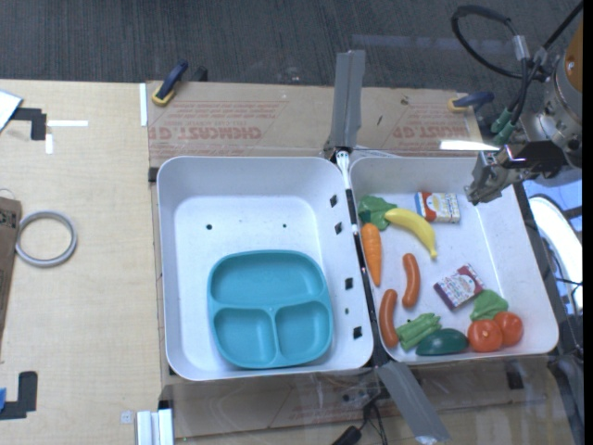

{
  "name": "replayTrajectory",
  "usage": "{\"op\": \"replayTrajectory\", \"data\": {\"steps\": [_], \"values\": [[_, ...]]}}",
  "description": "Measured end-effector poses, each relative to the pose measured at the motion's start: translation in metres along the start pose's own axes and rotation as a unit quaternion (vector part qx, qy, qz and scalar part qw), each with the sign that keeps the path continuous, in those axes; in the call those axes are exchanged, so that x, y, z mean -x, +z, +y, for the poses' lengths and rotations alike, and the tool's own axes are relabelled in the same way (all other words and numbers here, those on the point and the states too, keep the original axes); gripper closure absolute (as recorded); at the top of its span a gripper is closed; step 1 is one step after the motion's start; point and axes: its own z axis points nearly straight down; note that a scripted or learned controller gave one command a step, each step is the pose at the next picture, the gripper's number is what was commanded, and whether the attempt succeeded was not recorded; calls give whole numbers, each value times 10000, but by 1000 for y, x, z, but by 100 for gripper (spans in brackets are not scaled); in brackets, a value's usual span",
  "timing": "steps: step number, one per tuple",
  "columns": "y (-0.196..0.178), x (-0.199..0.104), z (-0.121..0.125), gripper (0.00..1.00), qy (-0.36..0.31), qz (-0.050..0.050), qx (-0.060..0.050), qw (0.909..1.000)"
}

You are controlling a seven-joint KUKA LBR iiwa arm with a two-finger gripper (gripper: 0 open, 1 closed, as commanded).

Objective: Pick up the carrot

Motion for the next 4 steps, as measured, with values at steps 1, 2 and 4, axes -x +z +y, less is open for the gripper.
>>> {"op": "replayTrajectory", "data": {"steps": [1, 2, 4], "values": [[0, 5, -1, 100, -535, -1, -7, 9986], [1, 18, -2, 100, 2022, -5, -11, 9794], [25, 34, -3, 100, 1904, -4, -17, 9817]]}}
